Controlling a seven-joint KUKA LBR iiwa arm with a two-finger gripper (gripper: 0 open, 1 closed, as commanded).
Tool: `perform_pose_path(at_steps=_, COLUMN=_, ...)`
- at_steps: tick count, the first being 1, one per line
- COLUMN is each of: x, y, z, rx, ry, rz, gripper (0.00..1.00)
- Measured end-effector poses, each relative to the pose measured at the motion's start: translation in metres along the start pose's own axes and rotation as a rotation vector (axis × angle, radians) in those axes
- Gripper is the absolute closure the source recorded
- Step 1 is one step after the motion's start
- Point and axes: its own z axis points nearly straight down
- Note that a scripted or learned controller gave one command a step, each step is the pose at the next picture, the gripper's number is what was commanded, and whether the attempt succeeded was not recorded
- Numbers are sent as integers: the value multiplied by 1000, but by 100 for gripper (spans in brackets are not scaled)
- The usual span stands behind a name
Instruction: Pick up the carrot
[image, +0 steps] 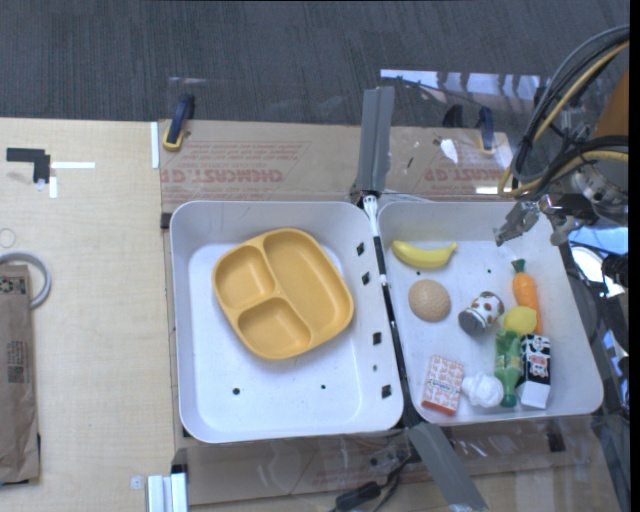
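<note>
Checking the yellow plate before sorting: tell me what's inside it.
The yellow plate shows three bare compartments, nothing in them. Whatever lies under it in the left bin is covered.

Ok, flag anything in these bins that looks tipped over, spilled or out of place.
Nothing stands out. The yellow divided plate sits flat but turned askew in the left bin. In the right bin the carrot, banana and the other items lie loose, crowded toward the right side. No spill or damage visible.
</note>
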Motion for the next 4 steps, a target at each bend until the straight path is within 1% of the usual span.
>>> perform_pose_path(at_steps=1, x=10, y=-25, z=-14, rx=0, ry=-1, rz=-117, gripper=0)
perform_pose_path(at_steps=2, x=-37, y=-32, z=24, rx=0, ry=-2, rz=-96, gripper=0)
perform_pose_path(at_steps=3, x=-51, y=28, z=89, rx=-4, ry=-3, rz=-355, gripper=0)
perform_pose_path(at_steps=4, x=-45, y=32, z=149, rx=-2, ry=5, rz=-306, gripper=0)
